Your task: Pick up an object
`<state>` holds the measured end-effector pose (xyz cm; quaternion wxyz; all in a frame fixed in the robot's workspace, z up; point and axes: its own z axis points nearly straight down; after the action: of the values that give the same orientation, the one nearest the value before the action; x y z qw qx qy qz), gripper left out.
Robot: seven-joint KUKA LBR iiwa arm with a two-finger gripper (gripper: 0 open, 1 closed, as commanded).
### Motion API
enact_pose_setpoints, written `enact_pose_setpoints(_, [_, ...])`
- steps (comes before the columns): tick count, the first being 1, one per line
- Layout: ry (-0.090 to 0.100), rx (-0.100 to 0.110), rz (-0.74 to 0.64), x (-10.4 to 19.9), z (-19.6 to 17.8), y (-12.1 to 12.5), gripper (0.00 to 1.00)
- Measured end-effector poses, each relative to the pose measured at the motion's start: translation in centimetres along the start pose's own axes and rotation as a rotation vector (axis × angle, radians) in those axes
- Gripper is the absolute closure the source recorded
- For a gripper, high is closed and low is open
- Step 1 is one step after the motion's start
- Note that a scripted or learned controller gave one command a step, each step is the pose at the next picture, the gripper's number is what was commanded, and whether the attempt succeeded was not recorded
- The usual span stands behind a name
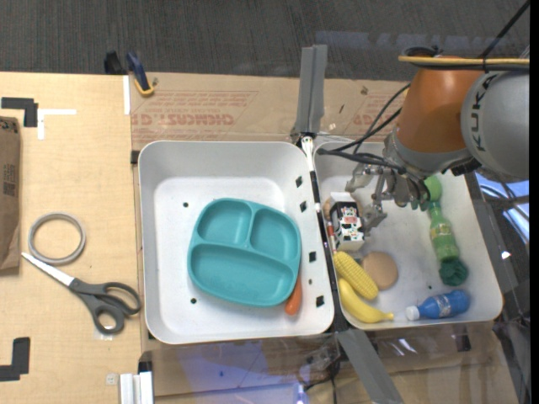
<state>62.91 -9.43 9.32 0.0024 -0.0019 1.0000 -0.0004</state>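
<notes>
Over the right bin [482,225], near its back wall, my fingers [383,194] hang above the white floor, and nothing sits between them. I cannot tell from this slanted look down whether they stand apart or together; the metal parts overlap too much to read.

So the pick is not yet made. Everything I might take lies on the bin floor: a small printed box [346,223] against the left wall just below me, a corn cob [355,274] and a banana [360,303] nearer the front, a tan round thing [381,269] touching the cob, a green bottle [443,238] along the right side, and a blue bottle [440,306] at the front right corner. In the left bin [160,225] a teal divided plate [245,252] rests with a carrot [293,300] at its edge, well apart from me.

By my reckoning what remains is nearly all of it: choosing a target, descending, closing and lifting. The printed box looks nearest.
</notes>
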Motion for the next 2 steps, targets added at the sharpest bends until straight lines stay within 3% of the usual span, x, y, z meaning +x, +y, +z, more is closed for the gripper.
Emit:
enact_pose_setpoints(1, [0.002, 0.000, 0.087, 5.1, 0.0, -4.0, 0.00])
enact_pose_setpoints(2, [0.001, 0.002, 0.137, 11.5, 0.0, -0.2, 0.00])
